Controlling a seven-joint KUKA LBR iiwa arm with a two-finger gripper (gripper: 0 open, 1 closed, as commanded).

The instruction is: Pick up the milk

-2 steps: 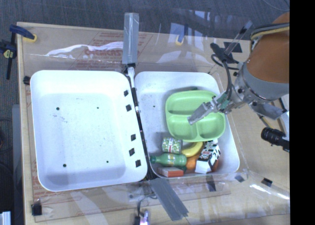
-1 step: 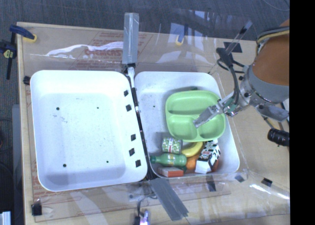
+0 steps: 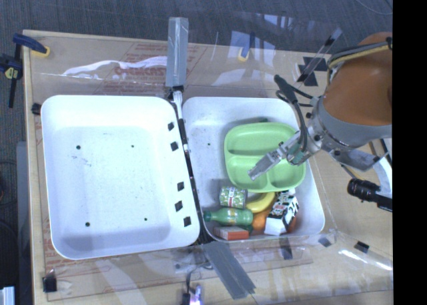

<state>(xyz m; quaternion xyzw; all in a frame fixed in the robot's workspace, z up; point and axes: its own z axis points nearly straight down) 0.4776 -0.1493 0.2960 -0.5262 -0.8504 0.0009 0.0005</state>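
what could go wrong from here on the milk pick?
1. The milk is packed against the banana and the right bin's wall, so there is little room around it.
2. The end effector hangs above the green plate, off target; descending here would likely hit the plate.

Two white bins stand on one bench. Below the end effector lie one green plate, one can, one banana, one green bottle, one milk carton, one red box.
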